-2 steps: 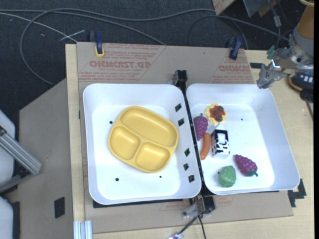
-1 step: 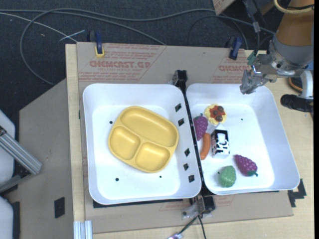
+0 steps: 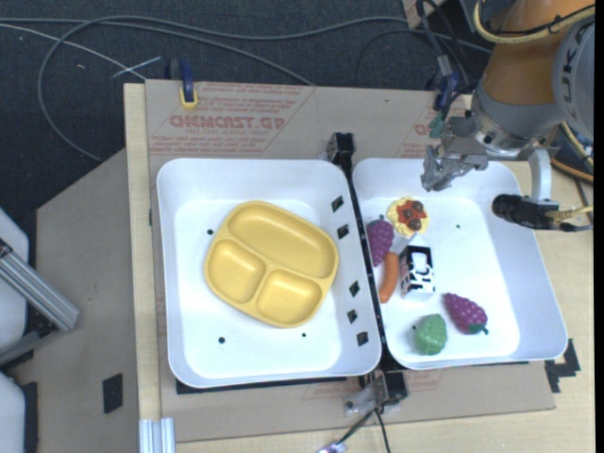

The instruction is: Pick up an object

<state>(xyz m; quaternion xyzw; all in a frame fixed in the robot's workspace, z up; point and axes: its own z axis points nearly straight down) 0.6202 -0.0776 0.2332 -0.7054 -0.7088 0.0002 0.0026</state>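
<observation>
The right bin (image 3: pixel 528 281) holds several toy foods. A small round pizza-like piece (image 3: pixel 410 215) with red and yellow topping lies near the bin's far left. A purple grape bunch (image 3: pixel 379 241) and an orange carrot (image 3: pixel 389 276) lie along the left wall. A black-and-white block (image 3: pixel 417 272) sits beside the carrot. A second purple grape bunch (image 3: pixel 464 311) and a green vegetable (image 3: pixel 430 334) lie toward the near edge. My gripper (image 3: pixel 440 176) hangs over the bin's far edge, just beyond the pizza piece, with nothing seen in it.
The left bin (image 3: pixel 179 215) holds a yellow compartment plate (image 3: pixel 272 263). A black divider with clips (image 3: pixel 351 243) runs between the bins. Cables trail over the dark floor behind the bench. Bare white floor shows in the right bin's right half.
</observation>
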